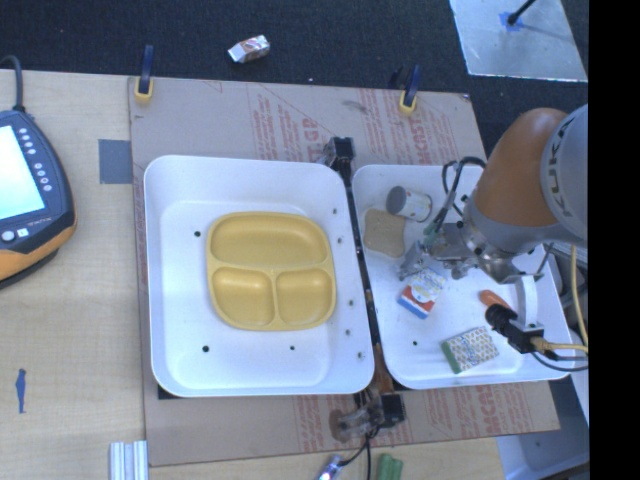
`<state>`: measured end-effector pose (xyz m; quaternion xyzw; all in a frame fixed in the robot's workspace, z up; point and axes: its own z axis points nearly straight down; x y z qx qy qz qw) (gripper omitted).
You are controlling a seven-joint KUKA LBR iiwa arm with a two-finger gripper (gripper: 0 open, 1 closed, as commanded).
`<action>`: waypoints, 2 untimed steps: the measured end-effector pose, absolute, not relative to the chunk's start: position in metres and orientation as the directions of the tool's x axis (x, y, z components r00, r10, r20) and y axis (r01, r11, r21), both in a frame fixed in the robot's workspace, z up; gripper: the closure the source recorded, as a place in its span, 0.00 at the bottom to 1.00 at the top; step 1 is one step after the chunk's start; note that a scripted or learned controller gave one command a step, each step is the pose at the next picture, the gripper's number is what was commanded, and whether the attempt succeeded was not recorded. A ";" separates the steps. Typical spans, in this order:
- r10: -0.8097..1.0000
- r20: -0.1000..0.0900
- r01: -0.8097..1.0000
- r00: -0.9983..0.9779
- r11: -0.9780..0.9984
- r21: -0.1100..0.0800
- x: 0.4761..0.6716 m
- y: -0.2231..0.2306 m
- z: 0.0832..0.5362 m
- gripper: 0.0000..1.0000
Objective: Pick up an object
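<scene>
Packet [419,299] lies just at 6 o'clock of the gripper [425,259]; grip state unclear; next, descend and close.

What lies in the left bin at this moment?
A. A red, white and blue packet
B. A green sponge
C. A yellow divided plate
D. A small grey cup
C: the yellow divided plate sits alone in the middle of the left bin, while the grey cup, the packet and the sponge all lie in the right bin near the arm.
</scene>
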<state>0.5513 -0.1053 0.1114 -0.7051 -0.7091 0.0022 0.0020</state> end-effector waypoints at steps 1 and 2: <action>1.000 -0.002 1.000 -0.007 0.007 -0.003 0.572 -0.092 0.091 0.00; 1.000 0.001 1.000 -0.003 0.003 -0.003 0.615 -0.092 0.092 0.00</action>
